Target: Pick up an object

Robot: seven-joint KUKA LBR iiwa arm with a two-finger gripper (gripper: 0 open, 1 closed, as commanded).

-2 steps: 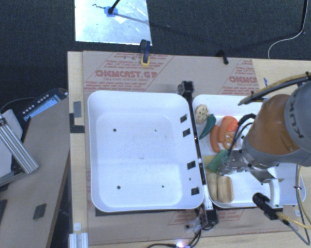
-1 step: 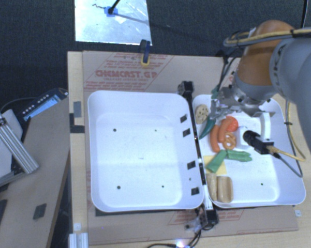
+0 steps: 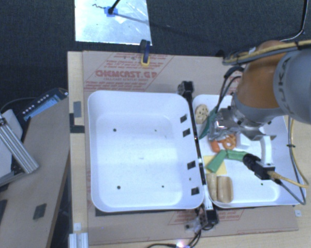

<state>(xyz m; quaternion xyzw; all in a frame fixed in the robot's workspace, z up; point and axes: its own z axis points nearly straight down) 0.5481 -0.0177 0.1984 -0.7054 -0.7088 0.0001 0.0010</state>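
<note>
Arm down over the right bin's clutter; I cannot tell how the gripper stands.

I count five small items in the shallow white right bin (image 3: pixel 279 192), all along its left side: one orange ring-shaped piece (image 3: pixel 225 143) just under the gripper (image 3: pixel 221 128), one green strip (image 3: pixel 237 156) below it, one yellow wedge (image 3: pixel 216 163) touching that strip, one tan bread-like roll (image 3: pixel 223 188) near the front corner, and one round speckled cookie (image 3: pixel 201 113) toward the back. The shallow white left bin (image 3: pixel 142 151) sits beside it, two bins in all.
</note>
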